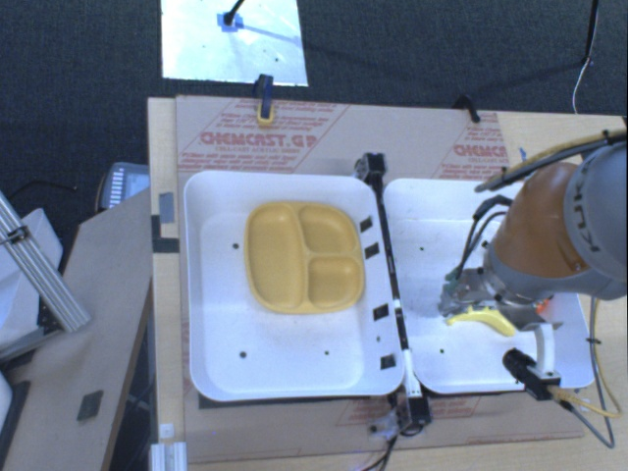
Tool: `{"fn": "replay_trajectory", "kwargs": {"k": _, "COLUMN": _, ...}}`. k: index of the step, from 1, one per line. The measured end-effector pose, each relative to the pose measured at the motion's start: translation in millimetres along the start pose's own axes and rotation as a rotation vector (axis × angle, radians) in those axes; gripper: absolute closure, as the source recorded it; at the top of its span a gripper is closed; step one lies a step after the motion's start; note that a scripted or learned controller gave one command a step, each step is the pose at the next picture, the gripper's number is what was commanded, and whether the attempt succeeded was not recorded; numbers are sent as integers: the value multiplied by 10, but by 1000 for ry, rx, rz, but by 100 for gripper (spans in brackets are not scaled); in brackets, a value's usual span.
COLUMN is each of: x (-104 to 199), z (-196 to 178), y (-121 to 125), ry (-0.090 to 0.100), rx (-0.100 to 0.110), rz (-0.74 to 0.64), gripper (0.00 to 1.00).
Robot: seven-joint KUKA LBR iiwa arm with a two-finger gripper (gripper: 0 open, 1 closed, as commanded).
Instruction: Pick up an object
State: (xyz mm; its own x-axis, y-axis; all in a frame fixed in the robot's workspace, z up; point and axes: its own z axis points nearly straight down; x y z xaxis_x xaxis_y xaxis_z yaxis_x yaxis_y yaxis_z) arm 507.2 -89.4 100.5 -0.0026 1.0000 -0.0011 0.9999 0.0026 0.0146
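Hovering low at 9 o'clock in the right bin (432,214), the gripper (463,297), whose state I cannot tell, risks sliding off the curved yellow banana (488,318) just beneath it.

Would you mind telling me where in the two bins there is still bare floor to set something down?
Left bin: a bare strip rings the yellow tray, widest along the near wall and the left wall. Right bin: bare from the far wall down to the arm, and a patch in the near left corner. It is crowded where the hand meets the banana.
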Motion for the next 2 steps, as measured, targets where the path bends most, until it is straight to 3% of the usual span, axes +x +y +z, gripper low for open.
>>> {"fn": "replay_trajectory", "kwargs": {"k": 2, "x": -43, "z": -965, "y": -76, "ry": 0, "rx": 8, "rz": -1, "gripper": 100}}
